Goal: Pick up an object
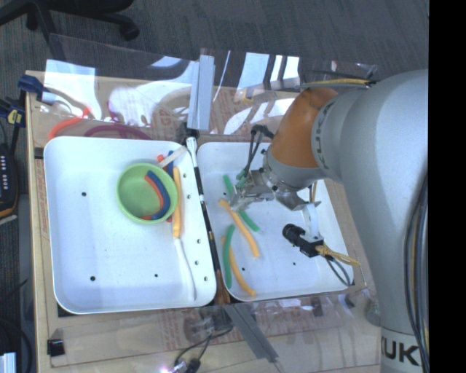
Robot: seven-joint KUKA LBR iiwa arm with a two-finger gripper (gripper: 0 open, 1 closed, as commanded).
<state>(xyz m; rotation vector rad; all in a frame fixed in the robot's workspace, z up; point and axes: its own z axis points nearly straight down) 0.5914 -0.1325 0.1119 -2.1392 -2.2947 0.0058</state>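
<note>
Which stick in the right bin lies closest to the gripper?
The short green stick at the right bin's top left, just beside the gripper; the other sticks lie lower.

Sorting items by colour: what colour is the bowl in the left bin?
Green, seen clearly in the camera view: the bowl sits in the left bin.

A dark grey carpeted floor (218, 29) fills the top of the frame, ribbed in fine lines. At the upper left stands the black wheeled base of an office chair (109, 18). The light brown wooden worktop (131, 331) spans the middle and bottom of the frame, with bright patches of reflected light (69, 73) glaring across its upper part. Black cables (9, 138) hang along the left edge.
</note>
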